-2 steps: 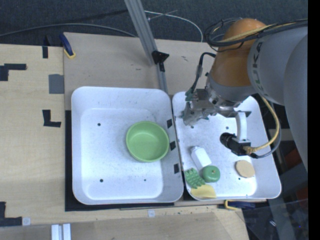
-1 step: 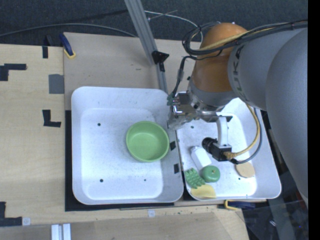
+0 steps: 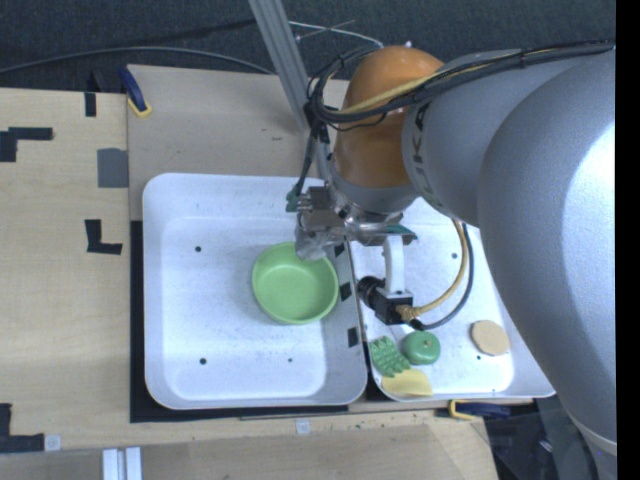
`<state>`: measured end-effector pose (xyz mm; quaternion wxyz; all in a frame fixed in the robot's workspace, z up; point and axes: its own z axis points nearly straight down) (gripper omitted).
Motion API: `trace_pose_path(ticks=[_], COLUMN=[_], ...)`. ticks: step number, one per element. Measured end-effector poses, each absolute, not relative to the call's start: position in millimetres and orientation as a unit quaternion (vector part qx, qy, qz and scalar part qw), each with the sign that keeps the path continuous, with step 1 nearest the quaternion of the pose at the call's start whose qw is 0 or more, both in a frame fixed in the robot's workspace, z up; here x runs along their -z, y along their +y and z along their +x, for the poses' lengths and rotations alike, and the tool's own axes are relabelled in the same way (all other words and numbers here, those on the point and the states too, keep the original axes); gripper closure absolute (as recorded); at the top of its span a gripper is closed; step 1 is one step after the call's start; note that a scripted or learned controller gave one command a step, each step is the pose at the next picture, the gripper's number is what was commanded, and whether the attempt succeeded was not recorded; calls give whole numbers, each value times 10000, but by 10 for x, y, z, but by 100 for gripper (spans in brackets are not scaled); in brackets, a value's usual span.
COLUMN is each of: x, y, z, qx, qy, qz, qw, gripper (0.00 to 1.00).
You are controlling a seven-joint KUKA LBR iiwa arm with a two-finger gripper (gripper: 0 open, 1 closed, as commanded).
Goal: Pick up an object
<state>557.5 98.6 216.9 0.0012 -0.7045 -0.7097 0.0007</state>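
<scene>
Green and shallow, a round plastic bowl (image 3: pixel 294 285) sits in the left white bin (image 3: pixel 180 298), the grey arm's two-finger gripper (image 3: pixel 318 236) poised at its upper rim; whether it is open or clamped cannot be told, so the pick looks unfinished. The right white bin (image 3: pixel 455 368) holds a green ridged piece (image 3: pixel 386 355), a green disc (image 3: pixel 421 347), a tan disc (image 3: pixel 490 337) and a yellow piece (image 3: pixel 414 382).

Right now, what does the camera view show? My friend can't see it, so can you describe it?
A big grey robot arm with an orange band reaches in from the right, its tool at the far rim of a green bowl in the left white bin. The right bin holds small green, yellow and tan objects.
</scene>
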Motion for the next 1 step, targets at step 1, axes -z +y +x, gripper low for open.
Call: trace_pose_path(ticks=[1], x=[-2174], y=[952], z=[5576], qx=[-13], qy=[-7080], qz=[-7062], qw=[8], gripper=[0])
